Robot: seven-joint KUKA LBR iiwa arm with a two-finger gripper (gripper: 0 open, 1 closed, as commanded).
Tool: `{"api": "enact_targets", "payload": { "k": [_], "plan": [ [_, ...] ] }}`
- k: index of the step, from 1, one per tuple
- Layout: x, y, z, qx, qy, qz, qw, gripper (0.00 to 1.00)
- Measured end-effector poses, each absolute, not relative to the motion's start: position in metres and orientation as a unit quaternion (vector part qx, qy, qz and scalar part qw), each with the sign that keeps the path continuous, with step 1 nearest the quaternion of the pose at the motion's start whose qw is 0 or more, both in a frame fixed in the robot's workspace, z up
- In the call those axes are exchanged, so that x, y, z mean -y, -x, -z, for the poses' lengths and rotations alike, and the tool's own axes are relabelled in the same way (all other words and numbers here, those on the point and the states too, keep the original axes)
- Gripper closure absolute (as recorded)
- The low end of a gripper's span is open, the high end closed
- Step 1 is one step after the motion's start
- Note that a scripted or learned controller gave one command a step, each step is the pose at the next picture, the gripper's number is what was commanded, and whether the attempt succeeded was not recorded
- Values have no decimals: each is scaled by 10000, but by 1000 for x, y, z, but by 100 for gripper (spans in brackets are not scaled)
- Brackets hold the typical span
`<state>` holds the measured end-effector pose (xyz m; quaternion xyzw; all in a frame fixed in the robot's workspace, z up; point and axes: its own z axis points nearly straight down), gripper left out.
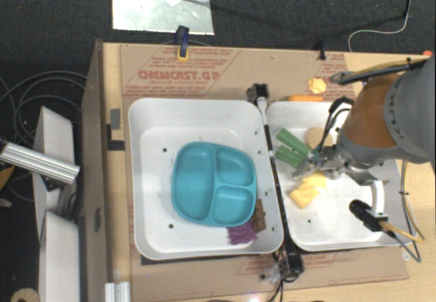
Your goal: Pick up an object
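The tool [310, 168], its state unclear, sits low in the right bin [340, 236] over yellow pieces [305, 191].

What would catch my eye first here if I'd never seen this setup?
Probably the blue divided plate lying in the left bin, with a small purple thing by its lower edge. Next, the grey and orange arm reaching in from the right over the right bin, above green blocks and a yellow piece.

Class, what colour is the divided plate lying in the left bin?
Turquoise blue. The divided plate shows best in the camera view, inside the left bin.
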<state>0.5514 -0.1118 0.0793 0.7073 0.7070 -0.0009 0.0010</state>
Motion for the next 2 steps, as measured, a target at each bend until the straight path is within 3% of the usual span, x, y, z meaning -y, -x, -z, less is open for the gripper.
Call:
{"api": "enact_targets", "payload": {
  "k": [1, 2],
  "plan": [
    [119, -505, -84, -7066, -7077, 12, -16, 0],
    [137, -544, -85, -7088, -7054, -11, 24, 0]
  ]
}}
